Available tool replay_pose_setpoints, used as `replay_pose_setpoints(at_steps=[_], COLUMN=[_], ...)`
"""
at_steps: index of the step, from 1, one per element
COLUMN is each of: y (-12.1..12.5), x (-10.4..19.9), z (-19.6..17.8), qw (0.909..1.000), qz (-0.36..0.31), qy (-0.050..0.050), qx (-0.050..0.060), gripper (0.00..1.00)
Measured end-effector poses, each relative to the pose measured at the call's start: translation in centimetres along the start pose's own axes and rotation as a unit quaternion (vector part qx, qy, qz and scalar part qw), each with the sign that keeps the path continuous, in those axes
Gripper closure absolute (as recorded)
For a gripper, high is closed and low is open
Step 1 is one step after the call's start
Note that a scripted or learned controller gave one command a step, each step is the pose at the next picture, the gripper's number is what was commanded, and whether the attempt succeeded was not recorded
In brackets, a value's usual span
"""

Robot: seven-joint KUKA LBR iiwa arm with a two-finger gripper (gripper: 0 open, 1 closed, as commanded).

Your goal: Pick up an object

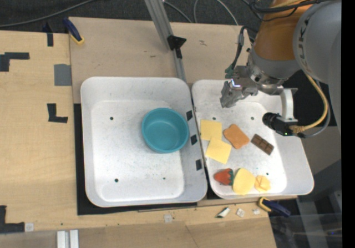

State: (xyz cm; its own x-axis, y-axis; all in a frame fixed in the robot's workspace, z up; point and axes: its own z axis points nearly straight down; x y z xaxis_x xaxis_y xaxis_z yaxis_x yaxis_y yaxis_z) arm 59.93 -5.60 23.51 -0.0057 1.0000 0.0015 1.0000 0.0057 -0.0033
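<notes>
Gripper (231,96) on a grey arm (310,30) with an orange band, reaching in from the upper right of the frame, poised over the upper part of the right white bin (288,186); nothing visible between the fingers, open or closed impossible to tell. Below it in the same bin, apart from the gripper: two pale yellow squares (211,130) (219,151) left of centre, an orange-brown slab (237,136) just right of them, a dark brown bar (262,143) further right. Along the bin's lower edge, a red piece (223,176) touching a yellow lump (243,181), a smaller yellow piece (262,183) beside it. In the left white bin (100,130), centre of frame, a teal bowl (164,130), upright
</notes>
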Motion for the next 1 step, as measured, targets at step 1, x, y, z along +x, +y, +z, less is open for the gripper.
replay_pose_setpoints(at_steps=[1], y=[-0.52], x=[5.38], z=[-0.02], qw=[1.0], qz=[-0.001], qy=[0.0], qx=[0.0], gripper=[1.0])
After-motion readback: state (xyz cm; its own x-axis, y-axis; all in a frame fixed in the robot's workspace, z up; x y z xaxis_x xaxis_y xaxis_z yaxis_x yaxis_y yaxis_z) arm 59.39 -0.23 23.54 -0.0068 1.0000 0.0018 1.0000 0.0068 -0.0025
